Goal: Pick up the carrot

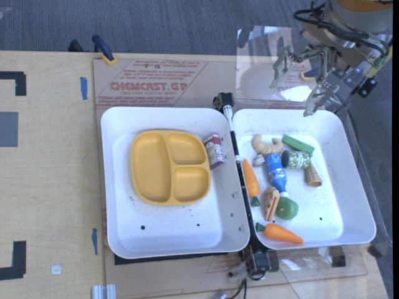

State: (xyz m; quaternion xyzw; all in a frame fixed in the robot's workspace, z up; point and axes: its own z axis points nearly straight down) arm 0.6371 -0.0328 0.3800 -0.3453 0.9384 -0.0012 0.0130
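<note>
A yellow divided plate (169, 166) and a small can (214, 150) are sitting in the left bin (118, 223), while 2 carrots are lying in the right bin (355, 223): 1 carrot (250, 178) along its left wall, another carrot (282, 232) near the front edge. The gripper (300, 87) is hovering above the bin's far rim, fingers spread and gripping nothing. Judging by this, the pick is not yet begun.

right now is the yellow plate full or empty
Empty: the yellow plate in the left bin shows three bare sections. A small can lies beside its right edge, not on it.
</note>
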